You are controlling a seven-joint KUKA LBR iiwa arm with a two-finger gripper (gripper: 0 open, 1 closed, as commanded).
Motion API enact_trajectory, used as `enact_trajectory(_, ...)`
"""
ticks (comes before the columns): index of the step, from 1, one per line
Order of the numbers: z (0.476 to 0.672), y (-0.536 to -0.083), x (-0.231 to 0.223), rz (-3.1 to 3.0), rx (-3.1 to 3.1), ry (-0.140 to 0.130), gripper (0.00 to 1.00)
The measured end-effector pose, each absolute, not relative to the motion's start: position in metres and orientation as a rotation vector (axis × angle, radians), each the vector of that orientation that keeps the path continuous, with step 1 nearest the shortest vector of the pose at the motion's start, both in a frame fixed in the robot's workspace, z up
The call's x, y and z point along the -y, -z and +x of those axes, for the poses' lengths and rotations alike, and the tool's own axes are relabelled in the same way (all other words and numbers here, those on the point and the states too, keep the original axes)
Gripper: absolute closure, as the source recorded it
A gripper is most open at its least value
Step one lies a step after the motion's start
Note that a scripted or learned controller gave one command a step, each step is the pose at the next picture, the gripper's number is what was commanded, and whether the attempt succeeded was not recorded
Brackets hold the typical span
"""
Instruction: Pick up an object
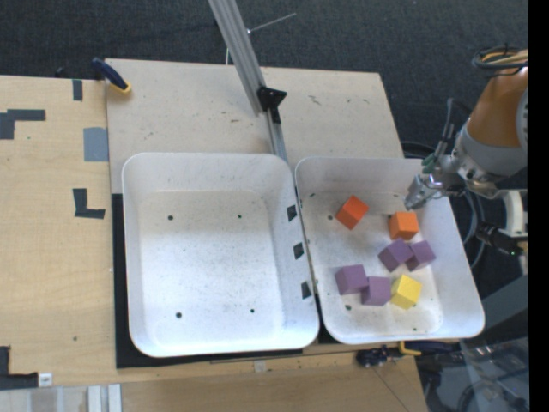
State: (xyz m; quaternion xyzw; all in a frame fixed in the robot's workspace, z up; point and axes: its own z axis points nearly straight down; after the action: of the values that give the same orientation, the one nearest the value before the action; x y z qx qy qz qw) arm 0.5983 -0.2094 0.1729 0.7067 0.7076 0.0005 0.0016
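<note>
The gripper (418,193) hung over the far right part of the right bin (455,316), just beside the far side of an orange block (403,225), and I could not tell from this view what state it was in; nothing was visibly held. The nearest candidate was this orange block, lying near the right wall. A second orange block (351,212) lay alone to its left, and purple blocks (397,255) with a yellow block (407,291) were crowded nearer the front. The blocks looked like small foam or wooden cubes: probably light, stiff enough, not fragile, with flat faces. I judged that two opposite flat faces gave the best hold, and the lone block was easier because nothing touched it.
</note>
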Motion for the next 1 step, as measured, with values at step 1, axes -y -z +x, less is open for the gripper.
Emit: enact_trajectory(1,0.5997,-0.2263,0.2091,2.216,-2.22,-0.004,1.0)
